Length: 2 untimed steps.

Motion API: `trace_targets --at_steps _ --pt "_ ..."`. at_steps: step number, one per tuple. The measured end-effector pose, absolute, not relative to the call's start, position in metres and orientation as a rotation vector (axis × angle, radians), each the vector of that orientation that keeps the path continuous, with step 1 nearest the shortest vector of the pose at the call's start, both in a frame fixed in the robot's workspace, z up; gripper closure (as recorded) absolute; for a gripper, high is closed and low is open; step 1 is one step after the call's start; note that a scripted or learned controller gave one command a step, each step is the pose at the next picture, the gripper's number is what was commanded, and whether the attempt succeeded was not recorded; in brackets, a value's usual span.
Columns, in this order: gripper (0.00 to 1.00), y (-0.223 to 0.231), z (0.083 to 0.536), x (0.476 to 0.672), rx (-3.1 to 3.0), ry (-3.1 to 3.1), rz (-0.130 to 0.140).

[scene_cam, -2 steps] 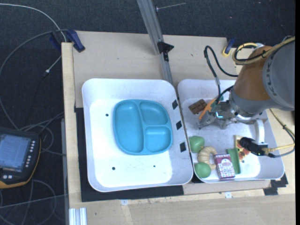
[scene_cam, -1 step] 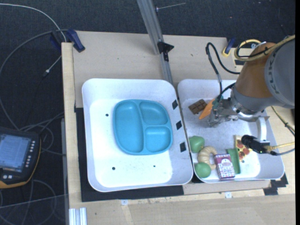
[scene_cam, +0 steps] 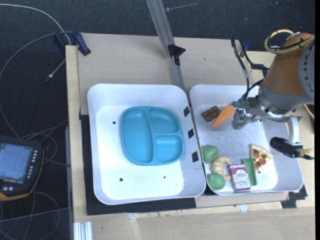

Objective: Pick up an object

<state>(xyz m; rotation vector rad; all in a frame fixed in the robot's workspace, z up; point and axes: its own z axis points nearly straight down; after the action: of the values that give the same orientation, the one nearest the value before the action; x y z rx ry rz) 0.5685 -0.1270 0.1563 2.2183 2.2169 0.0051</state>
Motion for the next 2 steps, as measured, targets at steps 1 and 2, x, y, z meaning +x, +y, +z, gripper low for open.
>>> trace_targets --at_steps 1,2 --pt "1.0 -0.1231 0.2202 0.5727 2.214 2.219 0.008" --pt "1.0 -0.1228 0.2289 0.5736 2.217 2.221 0.003"
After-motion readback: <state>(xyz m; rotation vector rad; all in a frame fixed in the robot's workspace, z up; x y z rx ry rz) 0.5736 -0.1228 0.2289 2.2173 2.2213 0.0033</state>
